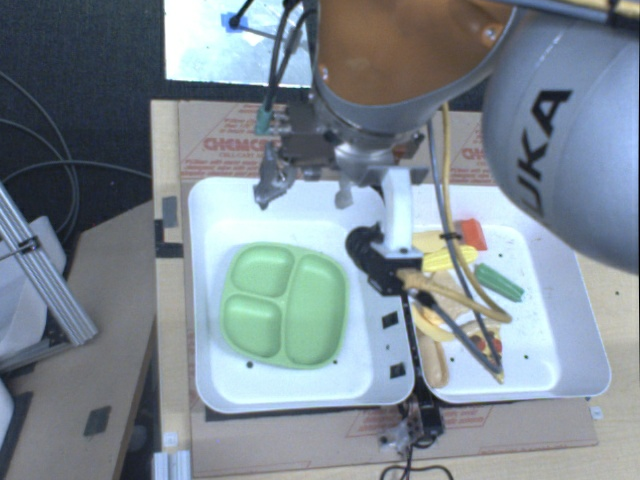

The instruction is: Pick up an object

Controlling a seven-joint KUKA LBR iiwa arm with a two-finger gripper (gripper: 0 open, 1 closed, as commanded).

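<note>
- Cardboard lines the counter point(120, 268) under two white bins.
- Left bin point(215, 218): one green divided plate point(285, 306), open rim all round.
- Right bin point(560, 318): cluttered with one green marker point(499, 282), one orange block point(472, 235) and yellow pieces point(440, 261).
- Gripper point(303, 196) hangs above the left bin's far edge, fingers apart, holding nothing.

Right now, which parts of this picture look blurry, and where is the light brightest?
In the camera view, the big grey and orange arm sits close to the lens and looks soft; the pale green divided plate is sharper; brightest is the pale floor patch at top, while the two white bins are evenly lit with faint shadows.
</note>
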